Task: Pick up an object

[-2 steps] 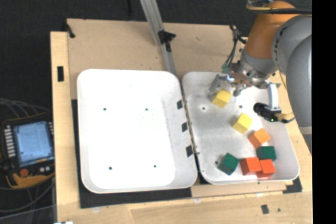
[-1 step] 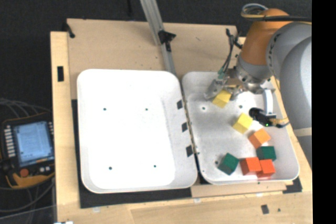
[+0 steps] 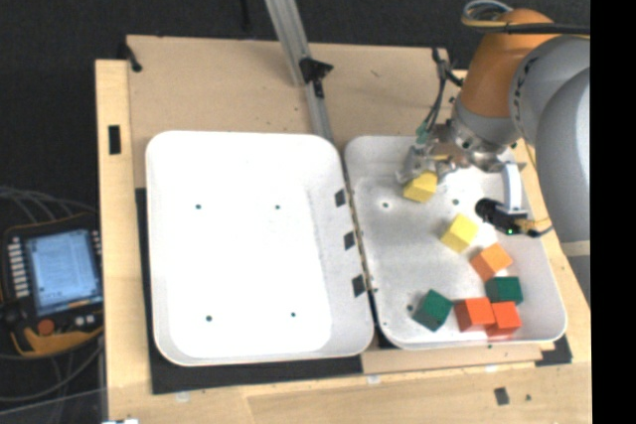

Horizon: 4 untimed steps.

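Gripper [image 3: 425, 170]: in the right bin [image 3: 397, 243], at its far edge
Jaws: clamped on a yellow block [image 3: 420, 188]
Block: tilted, just above the bin floor
Other blocks: nearer in that bin

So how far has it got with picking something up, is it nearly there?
Partly. Done: the arm has reached into the right bin, and its gripper sits right at a yellow block near the bin's far edge. In hand: that block appears to be the target, though a firm grip cannot be confirmed. Left: lifting it clear. The other blocks lie untouched nearer the front.
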{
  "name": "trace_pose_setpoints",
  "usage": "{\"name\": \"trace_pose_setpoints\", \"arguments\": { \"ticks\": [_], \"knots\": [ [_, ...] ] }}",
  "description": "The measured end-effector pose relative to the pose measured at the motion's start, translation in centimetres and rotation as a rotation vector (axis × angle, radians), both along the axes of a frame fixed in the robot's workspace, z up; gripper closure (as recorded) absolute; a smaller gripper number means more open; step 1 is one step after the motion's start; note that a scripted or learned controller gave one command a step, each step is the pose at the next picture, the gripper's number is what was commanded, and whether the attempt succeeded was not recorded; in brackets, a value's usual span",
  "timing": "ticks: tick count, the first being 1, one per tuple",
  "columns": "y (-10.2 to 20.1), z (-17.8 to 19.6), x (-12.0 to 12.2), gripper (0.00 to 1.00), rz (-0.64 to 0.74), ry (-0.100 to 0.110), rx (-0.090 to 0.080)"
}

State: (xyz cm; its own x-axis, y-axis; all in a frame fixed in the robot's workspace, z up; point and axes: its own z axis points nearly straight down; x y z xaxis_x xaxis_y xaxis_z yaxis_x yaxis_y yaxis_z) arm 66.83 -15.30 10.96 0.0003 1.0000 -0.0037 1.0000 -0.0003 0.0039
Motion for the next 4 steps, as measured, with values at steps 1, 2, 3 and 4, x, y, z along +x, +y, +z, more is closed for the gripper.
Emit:
{"name": "trace_pose_setpoints", "arguments": {
  "ticks": [1,2,3,4],
  "knots": [
    [-0.5,5.7,1.1,1.00,0.003,-0.004,0.002],
    [-0.2,10.4,0.7,1.00,0.003,-0.001,0.003],
    [-0.4,15.6,0.8,1.00,0.005,-0.003,0.002],
    [4.9,14.8,-1.8,1.00,0.005,0.005,0.003]
  ]
}}
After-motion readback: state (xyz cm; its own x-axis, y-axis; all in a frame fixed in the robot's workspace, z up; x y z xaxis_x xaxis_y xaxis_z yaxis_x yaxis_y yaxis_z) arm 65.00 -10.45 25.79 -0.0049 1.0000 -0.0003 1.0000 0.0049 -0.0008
